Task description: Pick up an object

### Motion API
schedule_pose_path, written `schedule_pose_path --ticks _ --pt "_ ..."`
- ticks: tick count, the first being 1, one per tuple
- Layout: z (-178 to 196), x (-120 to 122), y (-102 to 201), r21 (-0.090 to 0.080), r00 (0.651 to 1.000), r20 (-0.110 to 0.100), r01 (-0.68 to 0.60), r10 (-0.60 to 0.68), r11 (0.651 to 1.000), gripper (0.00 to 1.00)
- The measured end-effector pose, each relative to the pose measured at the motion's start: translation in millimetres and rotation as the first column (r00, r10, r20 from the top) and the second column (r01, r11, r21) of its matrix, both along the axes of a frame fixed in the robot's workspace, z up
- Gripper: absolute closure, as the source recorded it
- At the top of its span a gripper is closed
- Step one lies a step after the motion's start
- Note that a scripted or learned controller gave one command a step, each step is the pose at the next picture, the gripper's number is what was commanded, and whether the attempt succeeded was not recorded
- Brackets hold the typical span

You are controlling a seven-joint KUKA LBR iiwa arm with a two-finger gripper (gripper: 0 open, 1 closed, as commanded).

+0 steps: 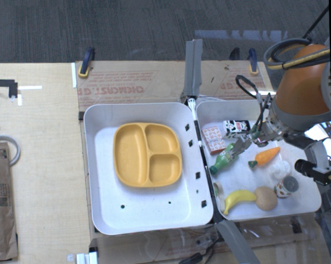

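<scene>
Now my two-finger gripper [243,144] hangs low in the right white bin [303,205], at the green plastic bottle [223,159]; its grip I cannot tell.

Bright even overhead light, soft shadow inside the left shallow white plastic bin [101,158], glare off the pale wooden bench [42,160], slightly soft focus throughout.

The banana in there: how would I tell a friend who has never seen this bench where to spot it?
Look in the right white bin, the one crowded with small items, and go to its near left corner. The banana lies there beside a round tan ball. It is the only curved yellow thing in that bin.
</scene>
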State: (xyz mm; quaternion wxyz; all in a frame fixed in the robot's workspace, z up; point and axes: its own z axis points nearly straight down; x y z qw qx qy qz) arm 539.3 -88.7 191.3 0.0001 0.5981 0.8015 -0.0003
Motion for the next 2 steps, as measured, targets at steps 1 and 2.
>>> schedule_pose_path --ticks 1,2 --pt "-80.4 26.7 -24.1 -0.001 0.996 0.021 0.087 -0.087 0.996 0.0" --pt "-99.2 7.0 -53.9 0.0 1.0 0.001 -0.01 0.01 1.0 0.0"
